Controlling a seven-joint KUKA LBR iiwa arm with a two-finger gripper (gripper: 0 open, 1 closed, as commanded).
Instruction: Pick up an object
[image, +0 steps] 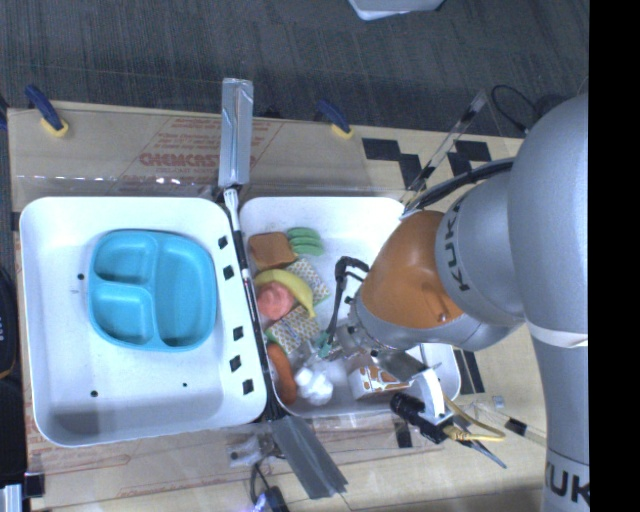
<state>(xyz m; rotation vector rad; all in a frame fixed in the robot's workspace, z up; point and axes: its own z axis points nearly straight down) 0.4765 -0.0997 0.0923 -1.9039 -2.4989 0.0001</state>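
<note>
A: Hand (335, 345) position? State?
B: Low in right bin (375, 212), near its front edge. Open or closed, can't tell, wrist blocks it.
A: Nearest object?
B: White ball (314, 385), just toward front-left corner from hand; banana (290, 288) lies farther back.

Dark ribbed carpet floor (150, 40) up top, w/ a tan wood bench (300, 140) below it, red print on its board, blue clamps (45, 108) at the back edge, a black-and-white checker marker (400, 160) toward the right, even overhead light, no hard shadows.
</note>
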